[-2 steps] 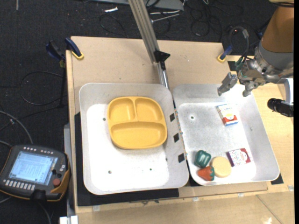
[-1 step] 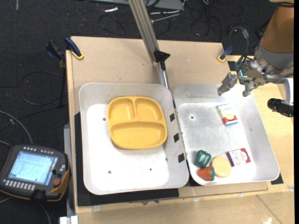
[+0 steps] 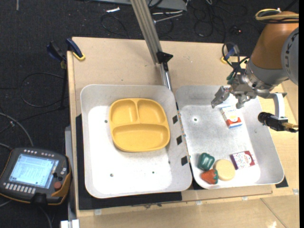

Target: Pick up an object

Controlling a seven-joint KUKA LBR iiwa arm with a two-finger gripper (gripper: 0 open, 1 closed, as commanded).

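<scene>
claw (image 3: 231, 99) open above small carton (image 3: 232, 117), right bin (image 3: 199, 127)

The 1 arm (image 3: 278, 51) enters from the 3 o'clock side of the view, its thick grey body at about 2 o'clock with the orange band across it. From there the wrist angles down toward 8 o'clock and ends in the gripper (image 3: 229, 99). Its 2 fingers (image 3: 219, 99) stand spread apart, 1 toward 9 o'clock and the other toward 4 o'clock of the wrist, tips pointing down, with nothing between them.
</scene>
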